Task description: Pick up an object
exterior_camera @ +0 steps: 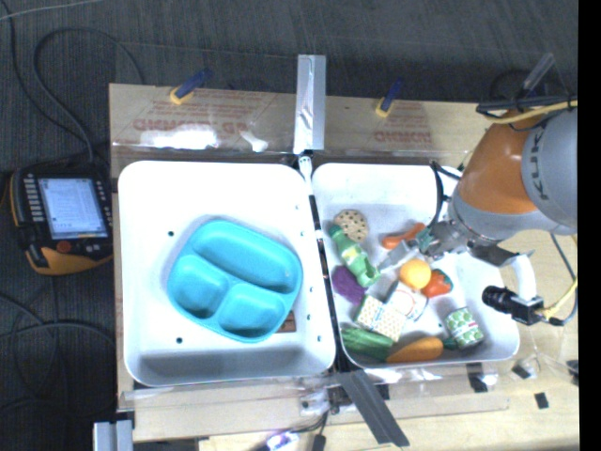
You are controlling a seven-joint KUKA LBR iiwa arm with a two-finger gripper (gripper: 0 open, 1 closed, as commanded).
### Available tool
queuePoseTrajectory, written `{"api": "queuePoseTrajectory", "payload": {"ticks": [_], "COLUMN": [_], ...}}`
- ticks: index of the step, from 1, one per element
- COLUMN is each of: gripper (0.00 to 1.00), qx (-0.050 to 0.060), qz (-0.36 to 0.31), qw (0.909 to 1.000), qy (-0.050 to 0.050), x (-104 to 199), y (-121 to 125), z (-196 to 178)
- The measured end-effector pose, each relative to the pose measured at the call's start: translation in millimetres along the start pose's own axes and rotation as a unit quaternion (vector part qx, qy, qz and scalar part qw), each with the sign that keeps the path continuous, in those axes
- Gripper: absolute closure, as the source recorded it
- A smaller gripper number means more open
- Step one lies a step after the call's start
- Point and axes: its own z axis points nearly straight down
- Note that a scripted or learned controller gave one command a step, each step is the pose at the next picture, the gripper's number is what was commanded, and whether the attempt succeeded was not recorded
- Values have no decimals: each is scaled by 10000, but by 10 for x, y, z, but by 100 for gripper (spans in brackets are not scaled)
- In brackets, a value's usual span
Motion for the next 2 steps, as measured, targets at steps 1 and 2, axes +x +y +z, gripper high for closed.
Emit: {"api": "queuePoseTrajectory", "payload": {"ticks": [1, 2], "gripper": [0, 100], "qx": [-29, -64], "qz": [-676, -678], "qw": [9977, 9977], "qy": [-23, -30], "x": [-19, -12], "y": [-25, 3], "z": [249, 141]}}
